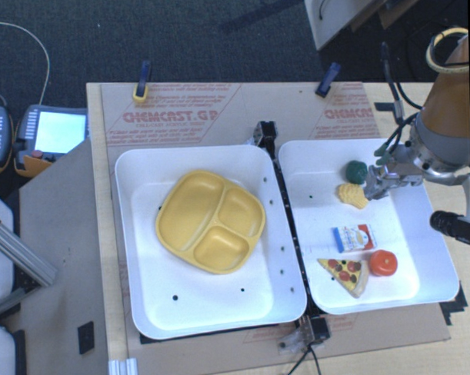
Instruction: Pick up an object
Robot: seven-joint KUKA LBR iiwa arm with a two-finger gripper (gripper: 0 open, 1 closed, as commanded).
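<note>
Yellow toy, right bin, touching gripper tips; green ball just beside. Finger spread indiscernible.

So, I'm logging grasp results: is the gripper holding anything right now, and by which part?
It cannot be told. The gripper is right at the yellow toy in the right bin, but nothing is visibly between its fingers.

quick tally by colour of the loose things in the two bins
yellow: 2, the divided plate and the small lumpy piece
green: 1, the ball
red: 1, the tomato
mixed colours: 2, the carton and the pizza slice
total: 6
</note>
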